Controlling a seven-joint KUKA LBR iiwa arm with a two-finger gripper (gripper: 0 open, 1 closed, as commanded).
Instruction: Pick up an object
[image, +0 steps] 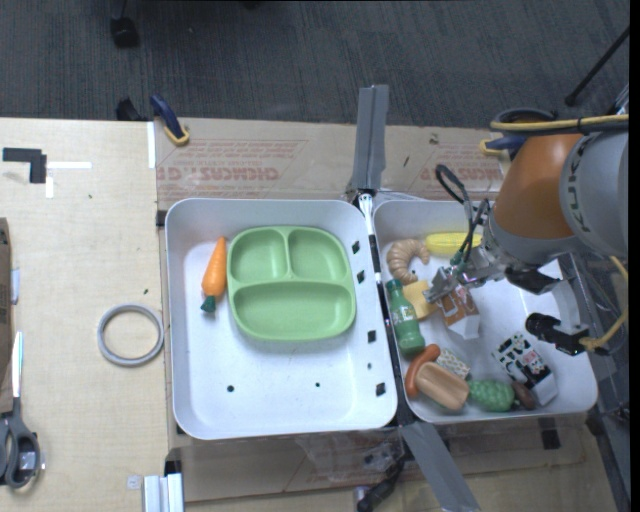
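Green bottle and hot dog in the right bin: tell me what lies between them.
Nothing lies between them in the camera view. The green bottle ends right above the hot dog, with a sliver of white bin floor between.

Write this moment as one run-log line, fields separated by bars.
arm: over right bin | gripper: low among toys, beside green bottle | grasp: unconfirmed | left bin: green plate, carrot

The bench (90, 250) bears two white bins (200, 390), a tape ring (131, 334), scissors (17, 440), perhaps a blue clamp (170, 118), and brown cardboard (260, 160) under the bins.
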